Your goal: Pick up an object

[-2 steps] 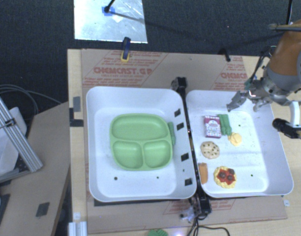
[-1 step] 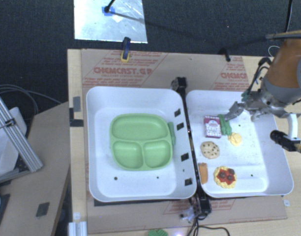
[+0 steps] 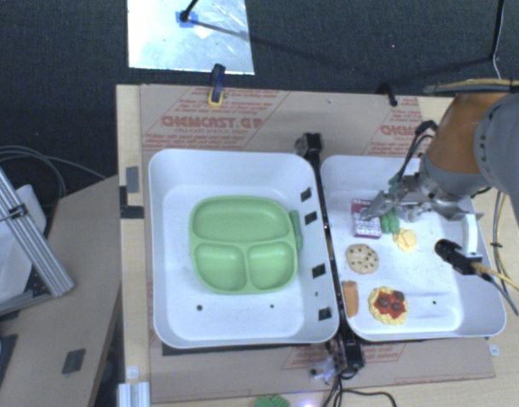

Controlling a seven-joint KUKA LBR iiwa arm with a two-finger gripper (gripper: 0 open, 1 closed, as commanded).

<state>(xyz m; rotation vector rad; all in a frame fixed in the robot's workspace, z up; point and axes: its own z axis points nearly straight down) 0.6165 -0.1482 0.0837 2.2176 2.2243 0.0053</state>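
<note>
1. The tool (image 3: 387, 206) hangs low over the upper part of the right bin (image 3: 480, 312), reached in from the right on the grey arm (image 3: 488, 142) with its orange band.
2. How the tool's jaws stand I cannot tell; the metal parts blur together at this slant, and nothing can be seen pinched in it.
3. The nearest things are a small pink-and-white packet (image 3: 365, 219), lying just to the left of and below the tool tip, and a green piece (image 3: 389, 224), directly under it, touching or nearly touching the packet's right side.
4. A yellow piece (image 3: 405, 241) lies just beyond the green one, toward the lower right.
5. The packet's long axis runs roughly up and down the view, about parallel to the wall between the bins.
6. Farther toward the near edge lie a cookie (image 3: 362, 259), a small pizza (image 3: 388, 304) and an orange stick (image 3: 350, 298), all well apart from the tool.
7. The left bin (image 3: 170, 227) holds a green divided tray (image 3: 242, 244), far from the tool.
8. My judgement: the coming move turns on a short drop straight down onto the green piece or the packet.
</note>
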